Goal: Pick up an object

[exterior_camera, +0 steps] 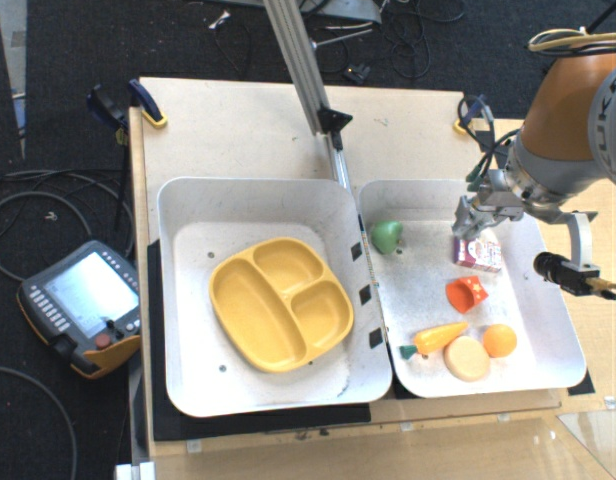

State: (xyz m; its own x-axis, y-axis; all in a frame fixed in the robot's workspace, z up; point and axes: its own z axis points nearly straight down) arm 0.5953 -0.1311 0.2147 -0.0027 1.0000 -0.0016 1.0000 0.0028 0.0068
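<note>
On the bench [248, 128] we count two white bins side by side: left bin [183, 268], right bin [548, 348], touching along the middle rim. We see one arm [568, 108] coming in from the right, grey with an orange band, over the right bin's far right corner. One yellow divided plate [281, 301] with three compartments sits mid left bin, tilted, with bare floor all round it, most of it at the far and left sides. One teach pendant [80, 308] lies on the floor left of the bench.

Right bin, six small things. One pink-and-white carton [478, 254] sits directly under the gripper [476, 220], near the far wall; we cannot tell whether the fingers are spread or pinching it. One cream round piece [467, 359] sits close to the near rim, touching one orange ball [499, 340] to its right and one carrot-like piece [438, 337] to its left. One red-orange cup-shaped piece [466, 292] sits mid bin. One green pear-shaped piece [387, 235] sits near the left wall, apart from the rest. Open floor lies between the green piece and the carton, and along the right wall.
</note>
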